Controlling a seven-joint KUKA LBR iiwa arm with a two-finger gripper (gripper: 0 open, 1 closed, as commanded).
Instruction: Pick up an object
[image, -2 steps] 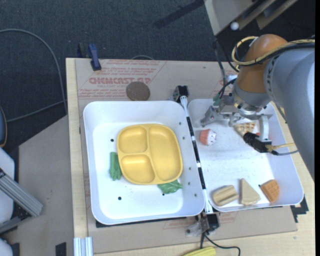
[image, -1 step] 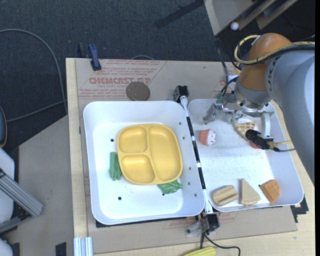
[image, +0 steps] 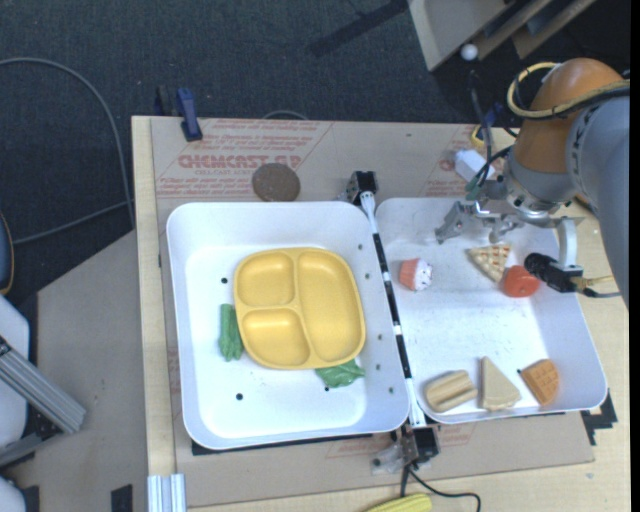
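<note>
My gripper (image: 472, 226) hangs over the back of the right bin (image: 560, 330), its fingers spread apart and open, with nothing between them. Just in front of it lies a tan waffle-like wedge (image: 490, 262), and a red round piece (image: 519, 283) sits beside that. A small red and white item (image: 413, 274) lies to the gripper's left, near the divider. Along the bin's front edge are a bread roll (image: 447, 390), a pale wedge (image: 496, 386) and an orange waffle piece (image: 541, 380).
The left bin (image: 195, 260) holds a yellow divided plate (image: 298, 306), with a green leafy piece (image: 231, 333) at its left and another (image: 342, 375) at its front. A brown disc (image: 276, 183) lies on the bench behind the bins.
</note>
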